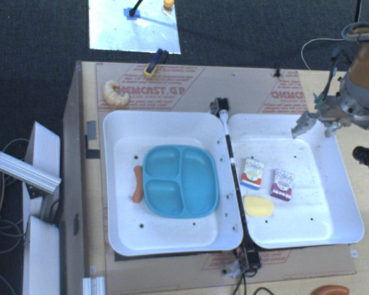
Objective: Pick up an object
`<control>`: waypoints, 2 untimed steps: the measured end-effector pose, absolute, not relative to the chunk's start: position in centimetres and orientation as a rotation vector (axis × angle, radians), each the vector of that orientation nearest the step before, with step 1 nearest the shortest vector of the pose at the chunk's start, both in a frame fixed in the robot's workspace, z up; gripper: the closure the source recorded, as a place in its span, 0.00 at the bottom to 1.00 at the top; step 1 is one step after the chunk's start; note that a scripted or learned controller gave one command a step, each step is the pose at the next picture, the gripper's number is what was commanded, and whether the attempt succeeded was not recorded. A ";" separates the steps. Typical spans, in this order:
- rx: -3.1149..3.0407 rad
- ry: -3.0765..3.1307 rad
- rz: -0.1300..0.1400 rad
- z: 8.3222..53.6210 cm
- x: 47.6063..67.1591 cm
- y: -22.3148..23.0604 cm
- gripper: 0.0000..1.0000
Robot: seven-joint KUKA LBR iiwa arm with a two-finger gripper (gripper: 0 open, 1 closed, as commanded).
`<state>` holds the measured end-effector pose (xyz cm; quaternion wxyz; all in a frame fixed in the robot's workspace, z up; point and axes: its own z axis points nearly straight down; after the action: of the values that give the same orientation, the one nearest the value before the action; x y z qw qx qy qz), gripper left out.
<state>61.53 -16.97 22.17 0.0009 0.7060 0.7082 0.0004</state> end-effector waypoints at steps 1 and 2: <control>2.220 2.226 -0.002 10.7 56.5 -11.9 0.00; 2.220 2.222 0.000 8.4 53.7 -13.8 0.00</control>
<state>53.71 -13.82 8.41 0.0001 0.7068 0.7074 -0.0001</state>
